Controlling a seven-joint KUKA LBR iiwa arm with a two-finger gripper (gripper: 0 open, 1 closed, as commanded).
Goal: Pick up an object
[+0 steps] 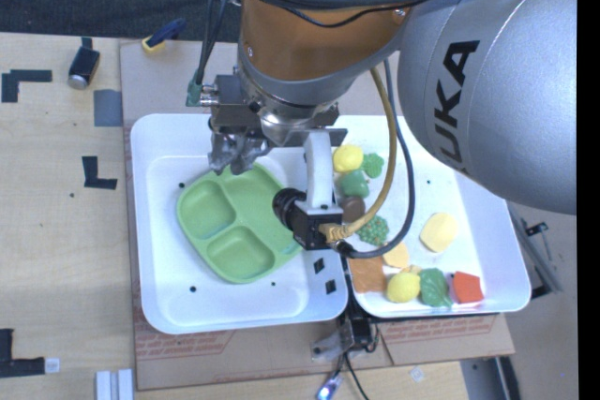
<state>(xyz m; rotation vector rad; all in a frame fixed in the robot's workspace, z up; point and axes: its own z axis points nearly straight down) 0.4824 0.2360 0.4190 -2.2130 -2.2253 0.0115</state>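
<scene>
A green divided tray (230, 225) lies in the left white bin (150, 229), turned at an angle, one corner near the wall between the bins. My gripper (236, 155) hangs right over the tray's far edge, below the big orange and grey wrist. How it stands on the tray's rim is hidden by its own body. The right bin (502, 258) holds several small toy foods: a yellow lemon (348, 157), a green broccoli piece (374, 166), a pale yellow piece (438, 231) and a red block (467, 288).
A black fitting (298, 216) with cables hangs off the arm over the tray's right corner. Near the right bin's front lie an orange slab (367, 274), a yellow fruit (403, 286) and a green piece (433, 288). The arm's grey body covers the right bin's far side.
</scene>
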